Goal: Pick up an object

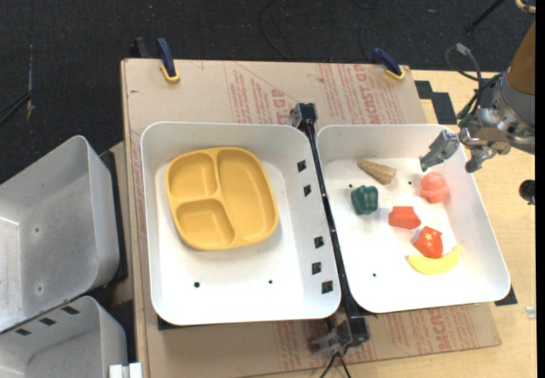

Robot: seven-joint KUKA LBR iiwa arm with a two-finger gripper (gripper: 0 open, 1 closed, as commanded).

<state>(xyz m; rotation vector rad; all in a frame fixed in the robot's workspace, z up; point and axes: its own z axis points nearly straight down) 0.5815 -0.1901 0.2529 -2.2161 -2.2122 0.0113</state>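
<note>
Pincer (454,153) hangs spread above pink toy (434,187), orange block (404,217) near.

A divided plate (222,197) lies in the left bin (162,283). In the right bin (490,270), a pepper (364,199) sits centrally, with a cone (377,169) at one o'clock, a block (404,217) at four and a banana (434,261) farther at four.
</note>
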